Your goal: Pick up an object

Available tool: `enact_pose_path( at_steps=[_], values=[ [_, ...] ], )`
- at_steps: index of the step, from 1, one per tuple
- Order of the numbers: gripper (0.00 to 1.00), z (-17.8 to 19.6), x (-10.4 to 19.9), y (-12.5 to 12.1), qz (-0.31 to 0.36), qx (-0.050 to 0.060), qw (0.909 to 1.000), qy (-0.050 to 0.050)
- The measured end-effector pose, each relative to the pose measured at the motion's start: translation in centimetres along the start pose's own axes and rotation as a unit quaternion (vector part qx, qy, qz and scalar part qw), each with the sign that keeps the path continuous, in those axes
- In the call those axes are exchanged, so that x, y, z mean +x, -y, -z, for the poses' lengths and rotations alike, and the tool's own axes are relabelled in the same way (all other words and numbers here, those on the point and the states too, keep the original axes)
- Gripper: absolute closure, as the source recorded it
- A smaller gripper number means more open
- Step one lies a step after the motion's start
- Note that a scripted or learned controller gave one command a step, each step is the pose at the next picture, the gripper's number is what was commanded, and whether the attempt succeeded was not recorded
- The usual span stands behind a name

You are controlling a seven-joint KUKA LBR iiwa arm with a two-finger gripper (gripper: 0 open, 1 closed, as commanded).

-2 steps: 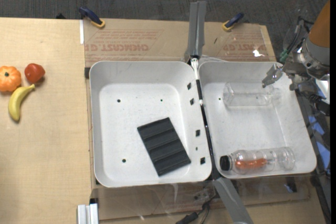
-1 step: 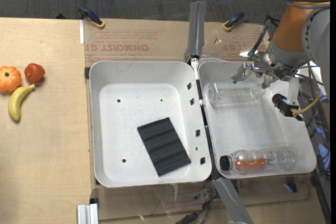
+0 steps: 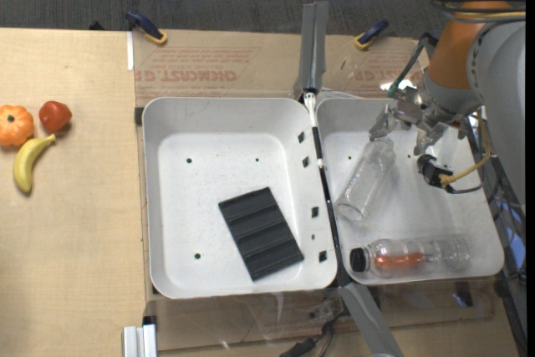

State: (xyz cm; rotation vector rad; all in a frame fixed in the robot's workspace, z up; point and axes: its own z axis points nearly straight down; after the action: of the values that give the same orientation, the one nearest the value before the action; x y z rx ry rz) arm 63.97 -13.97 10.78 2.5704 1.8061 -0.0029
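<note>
My gripper (image 3: 401, 135) hangs over the back of the right bin (image 3: 476, 205), its fingers spread open with nothing between them. Just below and left of it lies a clear plastic bottle (image 3: 365, 177), tilted, its upper end close to the left finger (image 3: 381, 126). A second clear bottle (image 3: 411, 257) with orange inside and a dark cap lies on its side along the bin's front wall. A black ribbed block (image 3: 260, 232) lies flat in the left bin (image 3: 167, 180), toward its front.
A metal divider (image 3: 313, 54) runs back from between the two bins. An orange fruit (image 3: 14, 126), a red fruit (image 3: 55, 115) and a banana (image 3: 29, 163) sit on the wooden bench at far left. A cable (image 3: 451, 175) dangles from the wrist.
</note>
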Motion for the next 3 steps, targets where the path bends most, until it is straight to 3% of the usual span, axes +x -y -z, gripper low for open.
enact_pose_path(
  at_steps=[1, 2, 3],
  values=[
    [0.0, 5.6, -6.4, -2.3, -0.051, -0.001, 0.9987, 0.0],
    [0.0, -1.7, -1.3, -1.3, -0.001, 0.001, 1.0, 0.0],
    [0.0, 5.3, -9.1, 2.8, 0.002, -0.001, 1.0, 0.0]
  ],
)
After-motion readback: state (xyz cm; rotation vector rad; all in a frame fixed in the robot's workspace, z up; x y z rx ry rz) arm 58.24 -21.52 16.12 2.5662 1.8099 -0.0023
